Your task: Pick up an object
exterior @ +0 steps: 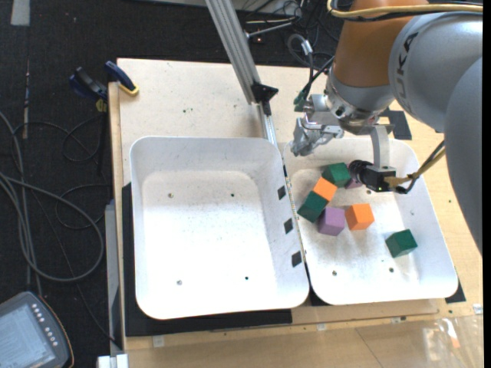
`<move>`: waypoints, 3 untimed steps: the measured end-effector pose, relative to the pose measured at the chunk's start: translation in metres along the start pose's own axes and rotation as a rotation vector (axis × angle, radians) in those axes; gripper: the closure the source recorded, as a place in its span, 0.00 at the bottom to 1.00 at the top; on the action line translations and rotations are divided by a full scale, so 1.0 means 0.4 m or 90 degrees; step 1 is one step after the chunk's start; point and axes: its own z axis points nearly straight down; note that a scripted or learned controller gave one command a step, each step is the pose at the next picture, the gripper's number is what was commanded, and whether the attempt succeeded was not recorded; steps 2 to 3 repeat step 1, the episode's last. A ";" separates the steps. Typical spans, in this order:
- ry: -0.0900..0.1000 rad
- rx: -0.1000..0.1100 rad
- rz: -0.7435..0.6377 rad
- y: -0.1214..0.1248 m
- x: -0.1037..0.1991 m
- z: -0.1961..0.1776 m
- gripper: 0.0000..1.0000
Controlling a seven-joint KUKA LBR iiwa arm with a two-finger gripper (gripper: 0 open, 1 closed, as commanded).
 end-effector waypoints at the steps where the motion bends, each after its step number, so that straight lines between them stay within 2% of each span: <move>1: -0.001 0.001 0.001 -0.007 0.143 0.042 1.00; 3: -0.001 0.001 0.001 -0.007 0.143 0.042 1.00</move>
